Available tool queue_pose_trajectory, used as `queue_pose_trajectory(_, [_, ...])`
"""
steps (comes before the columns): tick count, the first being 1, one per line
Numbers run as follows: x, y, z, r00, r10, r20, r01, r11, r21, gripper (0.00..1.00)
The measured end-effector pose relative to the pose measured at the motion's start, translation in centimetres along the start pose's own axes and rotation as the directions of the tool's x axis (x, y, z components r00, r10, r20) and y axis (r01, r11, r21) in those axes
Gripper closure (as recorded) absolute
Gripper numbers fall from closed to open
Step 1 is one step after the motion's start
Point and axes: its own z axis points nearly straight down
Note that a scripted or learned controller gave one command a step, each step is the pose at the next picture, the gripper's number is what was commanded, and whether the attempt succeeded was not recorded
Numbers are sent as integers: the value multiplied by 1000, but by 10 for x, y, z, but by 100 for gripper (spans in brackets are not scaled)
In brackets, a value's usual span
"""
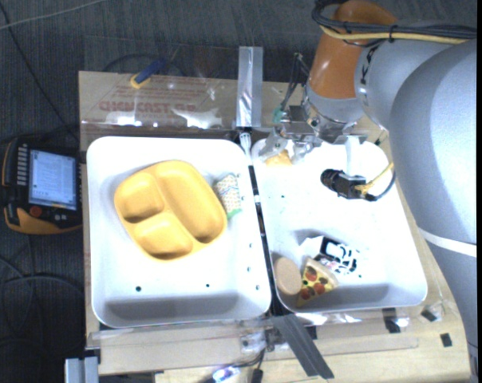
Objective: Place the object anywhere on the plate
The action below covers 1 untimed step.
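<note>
Object candidates sit in the right bin [401,238]: a small orange-tan item [278,159] at the bin's upper left corner, a pizza slice toy [314,282] and a brown round disc [286,274] at the lower left, and a black-and-white piece [337,254] just above the slice. We judge the orange-tan item to be the one in play, since the pincer [293,140] hangs directly over that corner, upper middle of the frame.

We cannot tell whether the pincer is open, closed or gripping: the wrist and glare hide its tips. The orange-tan item appears just below and slightly left of it, touching or nearly so; whether it is held or lying on the bin floor, we cannot say.

Plate [170,208]: yellow, three compartments, centre of the left bin [105,294], nothing resting in it. A small patterned item [229,193] lies against its right edge.

Step in hand, our judgement: the pick, at or near the grasp. Next move calls for a secure hold, a lift clear of the wall between the bins, travel toward the left of the frame, then release over any compartment. Risk: the corner walls crowd the grasp.
</note>
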Motion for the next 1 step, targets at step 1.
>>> queue_pose_trajectory(1, [0, 0, 0, 1000, 0, 0, 0, 1000, 0, 0])
